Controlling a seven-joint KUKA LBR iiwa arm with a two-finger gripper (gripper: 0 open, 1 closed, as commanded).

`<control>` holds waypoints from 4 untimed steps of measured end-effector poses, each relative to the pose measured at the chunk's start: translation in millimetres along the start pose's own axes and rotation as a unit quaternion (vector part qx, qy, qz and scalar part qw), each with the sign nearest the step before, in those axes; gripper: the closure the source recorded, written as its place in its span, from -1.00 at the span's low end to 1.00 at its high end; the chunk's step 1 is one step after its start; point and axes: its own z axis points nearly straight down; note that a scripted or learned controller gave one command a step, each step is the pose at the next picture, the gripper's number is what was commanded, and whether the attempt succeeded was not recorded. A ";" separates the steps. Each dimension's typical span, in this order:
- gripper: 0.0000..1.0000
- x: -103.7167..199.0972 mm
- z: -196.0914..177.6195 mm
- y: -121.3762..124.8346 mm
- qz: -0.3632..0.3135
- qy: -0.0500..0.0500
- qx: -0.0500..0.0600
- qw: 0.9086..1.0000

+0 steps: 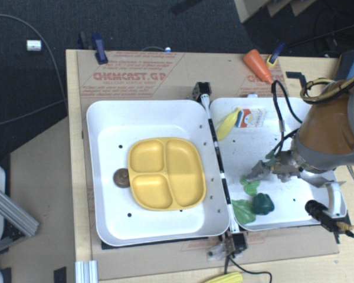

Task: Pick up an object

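Single arm (324, 128) reaches in from the right over the right bin (295, 214). The pincer (261, 171) hangs low near the bin's middle, just above and beside a cluster of green items. Whether its fingers stand wide or narrow I cannot tell from this angle; nothing visible sits between them.

Candidate objects in the right bin: a light green piece (251, 187) directly under the pincer tip; a dark teal lump (262, 204) just below it; a flat green leaf-like piece (243, 211) touching the teal lump at the bin's front left corner. Well apart, at the back of the bin: a yellow banana-shaped toy (228, 124) leaning on the divider wall, and a small white carton (252, 118) beside it.

Left bin (103, 158) carries a yellow divided plate (165, 174) and a small brown disc (122, 178) touching its left edge.

Judgement: approach phase, grasp not made. Nearest target is the light green piece. For a clean pick, centre over one item alone, since the three green things crowd each other and a sloppy close may pinch two or shove them away. Descend straight, close on the narrow axis, lift slowly. The teal lump looks bulkier and may give a surer grip than the flat pieces.
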 end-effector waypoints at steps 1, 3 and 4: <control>-1.00 15.9 42.5 -13.5 0.000 0.000 0.000 1.000; -1.00 -11.3 -3.4 121.5 -0.001 0.000 -0.003 1.000; -1.00 12.0 42.2 171.8 -0.002 0.000 0.010 1.000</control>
